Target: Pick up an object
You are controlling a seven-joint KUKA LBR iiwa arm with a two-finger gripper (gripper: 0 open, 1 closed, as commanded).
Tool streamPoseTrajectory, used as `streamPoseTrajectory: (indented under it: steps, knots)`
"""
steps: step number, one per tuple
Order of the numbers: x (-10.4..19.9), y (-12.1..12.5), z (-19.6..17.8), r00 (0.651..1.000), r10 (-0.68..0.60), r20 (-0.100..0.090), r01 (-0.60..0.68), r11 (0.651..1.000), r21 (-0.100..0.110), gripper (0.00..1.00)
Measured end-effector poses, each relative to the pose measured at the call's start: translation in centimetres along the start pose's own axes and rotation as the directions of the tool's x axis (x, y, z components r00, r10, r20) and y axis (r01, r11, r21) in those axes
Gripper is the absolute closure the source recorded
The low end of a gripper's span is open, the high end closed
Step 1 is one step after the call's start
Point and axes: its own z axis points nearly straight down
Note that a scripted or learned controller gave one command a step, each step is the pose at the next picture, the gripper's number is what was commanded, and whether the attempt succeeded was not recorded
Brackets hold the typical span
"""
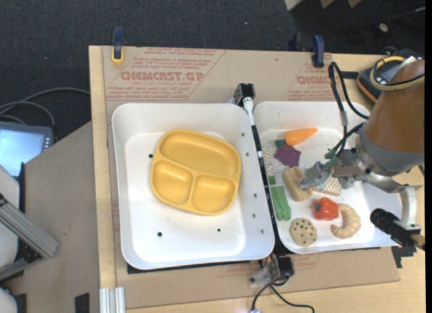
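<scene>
Fingers over right bin, spread state unreadable, tan block touching their tips, tomato and croissant just below, yellow tray well left, open floor around it.

floor: dark grey carpet | bench: pale wood | board: brown, red print

We read red print on the brown protective sheet covering the bench behind the left bin: "CHEMCAST GP" in large letters, repeated partly behind the right bin as "CHEMCA…". Smaller red lines around it are too blurred to read. No other text legible.
</scene>
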Motion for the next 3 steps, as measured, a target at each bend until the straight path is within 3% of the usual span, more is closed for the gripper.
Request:
streamPoseTrajectory:
  steps: [1, 2, 3]
  knots:
    - [-6.1, 1.7, 10.6, 1.000, 0.009, -0.001, -0.009, 1.000, -0.004, 0.00]
    - [-1.9, -0.6, 10.2, 1.000, 0.001, 0.003, -0.001, 1.000, -0.011, 0.00]
    - [-1.8, -0.3, 8.9, 1.000, 0.001, -0.002, -0.001, 1.000, -0.017, 1.00]
